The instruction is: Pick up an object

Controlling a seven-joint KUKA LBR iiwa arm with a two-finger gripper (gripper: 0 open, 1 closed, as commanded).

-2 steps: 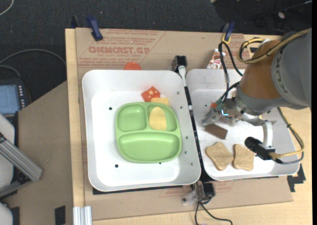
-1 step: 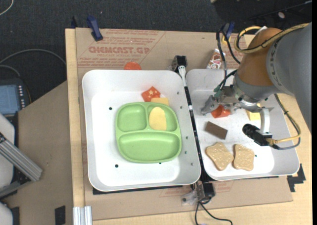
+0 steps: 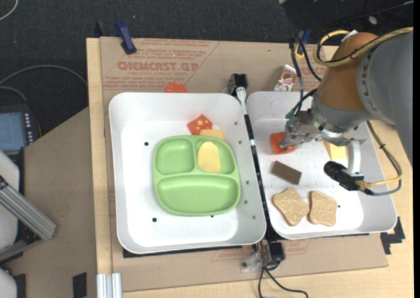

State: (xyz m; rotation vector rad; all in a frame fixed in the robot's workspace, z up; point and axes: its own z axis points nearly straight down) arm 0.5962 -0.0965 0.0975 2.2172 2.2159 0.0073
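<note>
Gripper (image 3: 291, 136) low in right bin (image 3: 380, 219), beside orange block (image 3: 281, 142); jaw state cannot be told. Risk: fingers nudge block aside, close on nothing.

Glossy green plastic tray (image 3: 195, 193) in smooth white plastic bin (image 3: 131, 178) on matt cardboard (image 3: 105, 67).

This is a robotics lab or test bench, not a home. A grey robot arm (image 3: 387, 73) with an orange band reaches in at three o'clock. Two white bins (image 3: 131, 126) sit on a brown board (image 3: 157, 60) held by a blue clamp (image 3: 125, 36) at eleven o'clock. Loose cables (image 3: 275, 270) trail at six o'clock over dark carpet (image 3: 52, 1).
</note>
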